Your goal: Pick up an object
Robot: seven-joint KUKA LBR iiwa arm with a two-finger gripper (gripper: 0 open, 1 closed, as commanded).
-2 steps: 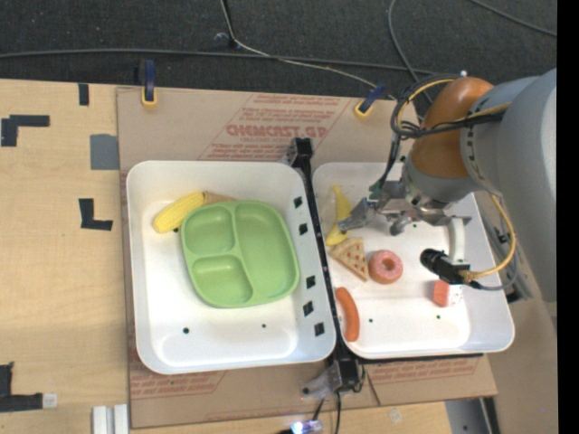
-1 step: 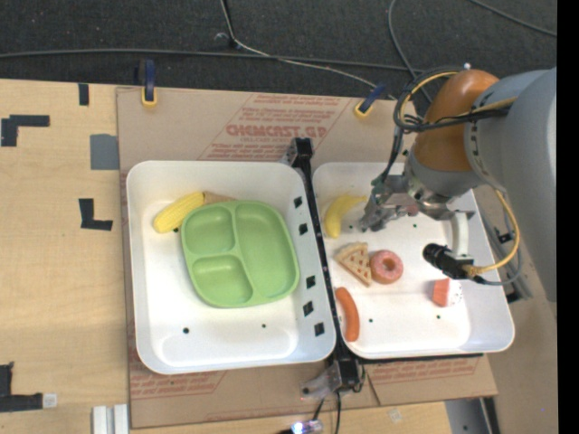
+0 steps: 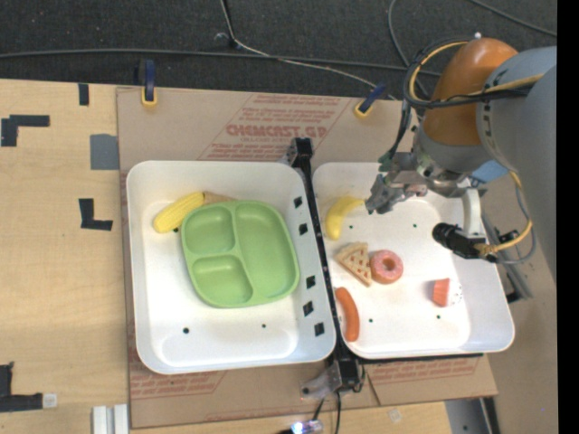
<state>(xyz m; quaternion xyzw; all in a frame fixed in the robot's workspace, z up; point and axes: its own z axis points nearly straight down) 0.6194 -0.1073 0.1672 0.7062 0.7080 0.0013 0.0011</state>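
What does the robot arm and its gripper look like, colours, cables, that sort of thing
The arm is grey, with a rounded orange band above the wrist. Yellow and black cables loop beside the orange section, and another yellow cable curves along the arm's lower edge. The wrist is a grey metal block leading to a small dark gripper. A black fitting sticks out below the wrist.

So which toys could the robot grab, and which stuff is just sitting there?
Could be grabbed:
banana piece, nearest the gripper
pizza slice
pink donut
hot dog
red wedge
corn cob
green divided plate

Just lying about:
two white bins
cardboard sheet
clamps
cables
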